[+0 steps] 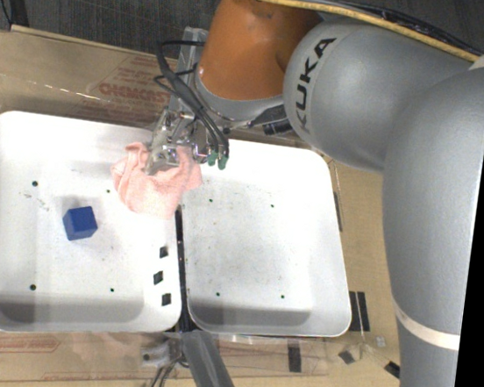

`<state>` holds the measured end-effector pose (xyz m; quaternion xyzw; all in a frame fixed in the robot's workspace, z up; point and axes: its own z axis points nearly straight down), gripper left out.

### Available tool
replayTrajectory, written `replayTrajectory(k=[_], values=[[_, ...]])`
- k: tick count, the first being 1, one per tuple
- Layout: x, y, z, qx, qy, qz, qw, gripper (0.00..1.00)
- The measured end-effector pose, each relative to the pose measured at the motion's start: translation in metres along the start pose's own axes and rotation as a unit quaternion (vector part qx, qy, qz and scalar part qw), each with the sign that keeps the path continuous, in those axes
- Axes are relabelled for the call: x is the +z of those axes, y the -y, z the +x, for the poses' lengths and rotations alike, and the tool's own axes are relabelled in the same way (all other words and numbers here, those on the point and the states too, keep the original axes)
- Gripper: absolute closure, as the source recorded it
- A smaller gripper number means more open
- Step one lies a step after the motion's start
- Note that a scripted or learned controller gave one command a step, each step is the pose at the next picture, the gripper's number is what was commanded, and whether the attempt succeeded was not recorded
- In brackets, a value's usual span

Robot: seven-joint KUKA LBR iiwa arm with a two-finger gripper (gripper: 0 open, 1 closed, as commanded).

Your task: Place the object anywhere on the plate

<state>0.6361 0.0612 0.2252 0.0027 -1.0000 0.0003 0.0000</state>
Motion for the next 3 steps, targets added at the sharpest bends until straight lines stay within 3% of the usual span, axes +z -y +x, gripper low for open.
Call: replayTrajectory(k=[2, 3], values=[[-0.001, -0.106, 0.021, -0.001, 0.0, 0.0, 1.0, 1.0], [-0.001, -0.106, 0.021, -0.001, 0.0, 0.0, 1.0, 0.0]])
